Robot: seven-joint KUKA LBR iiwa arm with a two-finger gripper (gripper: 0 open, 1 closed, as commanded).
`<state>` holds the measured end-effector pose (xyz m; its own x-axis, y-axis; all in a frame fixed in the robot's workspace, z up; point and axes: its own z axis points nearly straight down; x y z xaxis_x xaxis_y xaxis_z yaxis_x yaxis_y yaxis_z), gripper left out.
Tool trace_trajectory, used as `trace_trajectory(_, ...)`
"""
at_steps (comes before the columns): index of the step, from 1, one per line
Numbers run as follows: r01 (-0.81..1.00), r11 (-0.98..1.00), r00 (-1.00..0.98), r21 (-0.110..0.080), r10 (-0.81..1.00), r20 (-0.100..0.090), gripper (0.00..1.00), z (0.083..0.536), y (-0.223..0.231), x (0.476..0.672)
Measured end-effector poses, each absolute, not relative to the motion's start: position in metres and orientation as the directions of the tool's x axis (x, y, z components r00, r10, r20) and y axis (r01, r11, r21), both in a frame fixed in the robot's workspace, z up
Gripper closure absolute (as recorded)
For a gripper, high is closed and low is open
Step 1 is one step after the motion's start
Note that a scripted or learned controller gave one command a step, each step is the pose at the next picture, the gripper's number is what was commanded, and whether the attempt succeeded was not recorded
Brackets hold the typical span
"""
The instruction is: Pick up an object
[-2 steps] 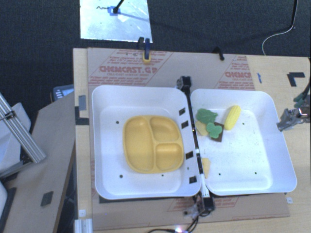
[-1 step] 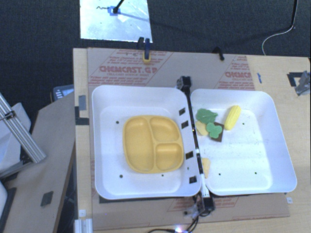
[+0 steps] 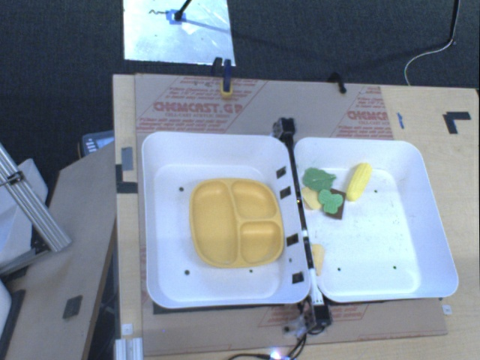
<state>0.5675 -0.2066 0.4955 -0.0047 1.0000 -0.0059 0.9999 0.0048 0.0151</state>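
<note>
Since the task allows any object, the yellow corn cob (image 3: 359,181), lying in the upper middle of the right bin (image 3: 420,276), looks the easiest: probably light, stiff plastic, best pinched across its narrow middle. Just left of it lie two green leafy pieces (image 3: 324,188), one on a brown slab. One pale yellow piece (image 3: 318,258) rests lower down. One yellow divided plate (image 3: 236,222) sits in the left bin (image 3: 169,276).

arm beyond the frame, its colours and markings untellable
</note>
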Motion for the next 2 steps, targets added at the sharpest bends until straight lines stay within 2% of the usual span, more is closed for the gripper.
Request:
trace_trajectory(1, 1.000, 0.013, -0.013, 0.008, 1.000, 0.002, 1.00, 0.539, -0.113, 0.484)
trace_trajectory(2, 1.000, -0.006, 0.006, 0.004, 1.000, -0.005, 1.00, 0.535, -0.209, 0.514)
